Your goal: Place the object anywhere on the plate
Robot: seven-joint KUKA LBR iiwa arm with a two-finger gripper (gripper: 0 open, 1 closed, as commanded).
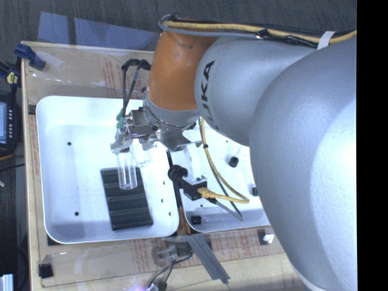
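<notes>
The jaws (128, 177), translucent and pointing down, hang at the middle of the frame over the upper end of a dark ribbed plate (126, 200); whether they are apart or together cannot be told. The plate lies in the left white bin (60, 162). The right bin (227, 220) is mostly hidden beneath the grey arm (291, 132). Both bins sit on the counter (79, 68).

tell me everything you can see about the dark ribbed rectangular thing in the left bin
The dark ribbed rectangular plate lies flat on the floor of the left white bin, near its front right corner, long side running slightly aslant. It looks like black rubber or plastic with grooves running across it. The gripper with its clear fingers hangs over its upper end; whether it touches cannot be told.
</notes>
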